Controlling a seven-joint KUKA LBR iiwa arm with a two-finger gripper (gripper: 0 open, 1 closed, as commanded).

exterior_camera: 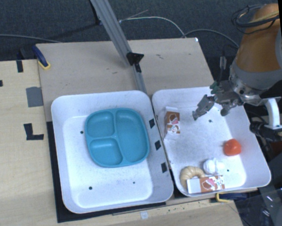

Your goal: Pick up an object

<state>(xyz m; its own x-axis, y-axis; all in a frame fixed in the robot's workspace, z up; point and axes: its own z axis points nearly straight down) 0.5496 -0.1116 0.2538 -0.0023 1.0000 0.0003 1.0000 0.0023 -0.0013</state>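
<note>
Camera view: arm partly cut off at right; gripper (pixel 212 105) hovers over right bin (pixel 252 137), fingers spread, nothing between them. Small carton (pixel 172 123) lies near left wall; red ball (pixel 231 147), croissant (pixel 191 172), white object (pixel 212 166) and second carton (pixel 206 183) crowd the front edge. Bin centre open. Blue plate (pixel 117 137) in left bin (pixel 65 159).

Arm (pixel 260 45): showing a wide orange band over a grey wrist.
Claw (pixel 212 108): showing dark grey metal, two thin fingers.
Cable (pixel 244 17): black, looping beside the band.
White part (pixel 272 112): hanging under the wrist.
</note>
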